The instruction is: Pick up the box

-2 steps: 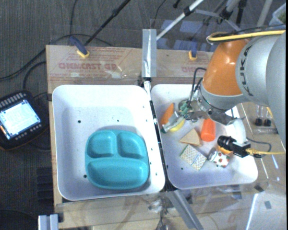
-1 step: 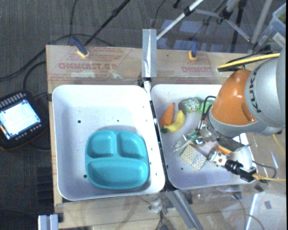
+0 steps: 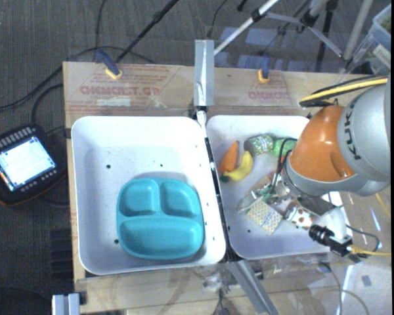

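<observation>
Jaws hidden under the arm (image 3: 335, 153), grip unreadable, over the box (image 3: 264, 216) near right bin's front wall (image 3: 276, 249)

Arm (image 3: 341, 149) low, reaching from right

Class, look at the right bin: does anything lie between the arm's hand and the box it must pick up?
Nothing visible does. The hand is low in the right bin, right at the box, the patterned packet beside it. The banana, carrot and green item lie farther back, out of the way.
</observation>
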You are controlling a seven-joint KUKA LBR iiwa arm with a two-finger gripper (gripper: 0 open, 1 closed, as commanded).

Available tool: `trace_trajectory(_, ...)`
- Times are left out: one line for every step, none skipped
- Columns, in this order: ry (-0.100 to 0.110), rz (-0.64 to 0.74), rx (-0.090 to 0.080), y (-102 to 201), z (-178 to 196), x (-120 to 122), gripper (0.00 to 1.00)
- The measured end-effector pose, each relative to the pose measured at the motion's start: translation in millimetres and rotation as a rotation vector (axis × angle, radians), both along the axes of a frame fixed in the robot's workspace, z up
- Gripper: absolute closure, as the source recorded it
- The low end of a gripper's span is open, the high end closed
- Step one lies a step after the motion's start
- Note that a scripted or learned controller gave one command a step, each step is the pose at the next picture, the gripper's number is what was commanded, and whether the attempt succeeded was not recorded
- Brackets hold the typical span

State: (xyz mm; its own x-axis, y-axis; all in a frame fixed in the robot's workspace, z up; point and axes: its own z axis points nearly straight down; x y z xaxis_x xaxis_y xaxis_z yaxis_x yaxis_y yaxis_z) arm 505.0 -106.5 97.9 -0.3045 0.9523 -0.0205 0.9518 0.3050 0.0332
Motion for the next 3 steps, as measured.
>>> trace_trajectory(0.013,-0.001,0.005,1.0,3.2,-2.1,1.0)
trace_trajectory(0.043,0.466,0.001,13.9,116.0,-20.3,1.0)
trace_trajectory(0.043,0.466,0.001,13.9,116.0,-20.3,0.0)
